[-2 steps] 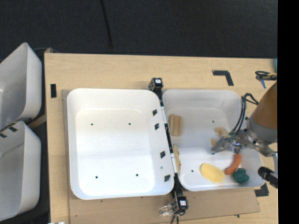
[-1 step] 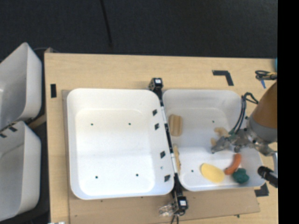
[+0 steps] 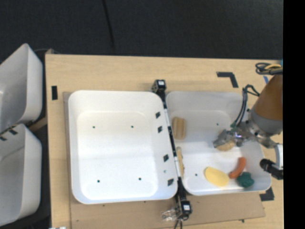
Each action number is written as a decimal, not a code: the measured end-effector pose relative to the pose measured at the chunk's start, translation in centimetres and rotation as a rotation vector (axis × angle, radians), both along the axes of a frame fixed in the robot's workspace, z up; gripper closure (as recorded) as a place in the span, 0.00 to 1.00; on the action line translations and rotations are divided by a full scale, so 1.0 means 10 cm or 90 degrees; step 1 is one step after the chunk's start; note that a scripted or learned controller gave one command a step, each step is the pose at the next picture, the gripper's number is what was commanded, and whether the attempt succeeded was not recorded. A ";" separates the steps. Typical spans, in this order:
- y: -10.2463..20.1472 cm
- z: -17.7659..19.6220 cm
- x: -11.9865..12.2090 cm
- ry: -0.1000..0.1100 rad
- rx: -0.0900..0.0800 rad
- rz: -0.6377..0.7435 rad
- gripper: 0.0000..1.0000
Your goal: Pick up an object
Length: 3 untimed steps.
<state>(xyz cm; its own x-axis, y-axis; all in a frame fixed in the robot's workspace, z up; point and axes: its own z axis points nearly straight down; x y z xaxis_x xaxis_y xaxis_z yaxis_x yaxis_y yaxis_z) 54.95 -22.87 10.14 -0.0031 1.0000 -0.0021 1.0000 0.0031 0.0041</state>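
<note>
Arm in from right, orange band above wrist, angled down-left; gripper low, tips pointing left, finger state unclear.

Two white bins; one wooden block; one yellow piece; one orange piece; one green piece.

A single fixed camera looks down from above on the pale wooden tabletop, tilted a little so the far edge meets dark floor at the top of the frame. It stands far enough back to take in both shallow white plastic bins, the left one and the right one, side by side across the middle. The grey arm with the orange band comes in at the right edge, cut off by the frame.
</note>
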 end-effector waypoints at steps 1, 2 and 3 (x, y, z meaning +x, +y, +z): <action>0.89 0.56 0.23 -0.002 0.002 0.005 0.00; -0.07 -0.03 -0.37 0.006 -0.001 -0.008 0.00; 0.00 0.00 -0.23 0.001 0.001 0.000 0.00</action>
